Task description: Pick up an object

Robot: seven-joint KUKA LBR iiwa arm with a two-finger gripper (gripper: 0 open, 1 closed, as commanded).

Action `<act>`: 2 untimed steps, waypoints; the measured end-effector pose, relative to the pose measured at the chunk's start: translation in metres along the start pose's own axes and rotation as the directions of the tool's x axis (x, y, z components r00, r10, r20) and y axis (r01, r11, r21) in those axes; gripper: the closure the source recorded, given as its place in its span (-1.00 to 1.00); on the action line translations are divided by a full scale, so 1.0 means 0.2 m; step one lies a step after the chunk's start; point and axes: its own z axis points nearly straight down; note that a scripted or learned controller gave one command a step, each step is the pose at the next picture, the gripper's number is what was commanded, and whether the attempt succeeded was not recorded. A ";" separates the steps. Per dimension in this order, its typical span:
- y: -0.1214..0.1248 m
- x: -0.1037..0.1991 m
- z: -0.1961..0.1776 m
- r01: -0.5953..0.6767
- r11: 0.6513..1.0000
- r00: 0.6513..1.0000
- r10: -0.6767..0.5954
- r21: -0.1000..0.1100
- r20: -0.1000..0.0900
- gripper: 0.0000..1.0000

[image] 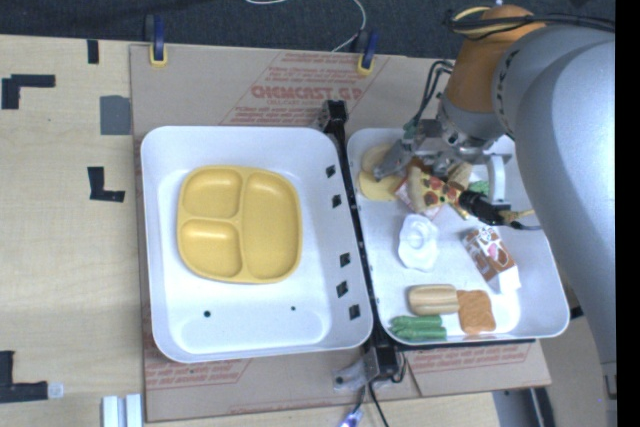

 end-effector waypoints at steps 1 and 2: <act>0.00 0.11 0.00 -0.004 1.000 1.000 0.004 0.004 -0.002 -1.00; 0.00 0.10 0.00 -0.005 1.000 1.000 0.005 0.004 -0.005 -1.00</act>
